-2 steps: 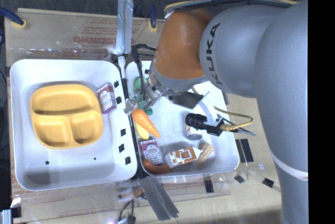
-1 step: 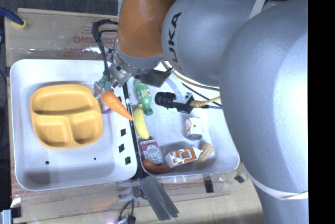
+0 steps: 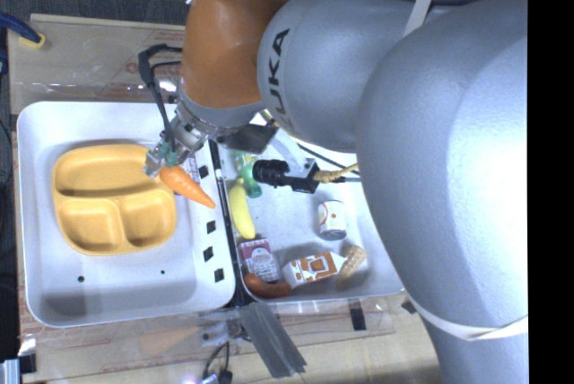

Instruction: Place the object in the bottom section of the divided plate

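A yellow divided plate [image 3: 90,225] lies in the left white bin [image 3: 108,292], with one long section at the top and two smaller ones below. My gripper [image 3: 166,158] hangs over the plate's right edge under the orange wrist band. It is shut on the thick end of an orange carrot [image 3: 188,185], which points down and to the right, just off the plate's right rim and above the bin floor.
The right bin [image 3: 296,203] holds a banana [image 3: 240,212], a green item [image 3: 247,185], a small can [image 3: 332,219], a red box [image 3: 260,259], a brown carton [image 3: 314,268] and a sausage [image 3: 269,287]. My arm's bulk covers the right side of the view.
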Motion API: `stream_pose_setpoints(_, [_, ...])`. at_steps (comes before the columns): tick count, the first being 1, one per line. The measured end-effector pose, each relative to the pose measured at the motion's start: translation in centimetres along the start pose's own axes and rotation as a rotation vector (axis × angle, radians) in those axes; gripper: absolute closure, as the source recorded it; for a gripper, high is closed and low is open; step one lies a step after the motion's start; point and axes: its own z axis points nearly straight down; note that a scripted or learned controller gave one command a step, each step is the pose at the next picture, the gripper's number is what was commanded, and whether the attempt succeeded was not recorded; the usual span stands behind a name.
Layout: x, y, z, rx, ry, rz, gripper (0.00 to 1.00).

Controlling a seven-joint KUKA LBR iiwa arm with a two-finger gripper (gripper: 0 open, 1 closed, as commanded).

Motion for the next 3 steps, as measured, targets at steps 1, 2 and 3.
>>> stream_pose_setpoints(1, [0.0,0.01,-0.01,0.0,0.0,0.0,0.0])
stream_pose_setpoints(2, [0.01,0.01,-0.01,0.0,0.0,0.0,0.0])
stream_pose_setpoints(3, [0.01,0.01,-0.01,0.0,0.0,0.0,0.0])
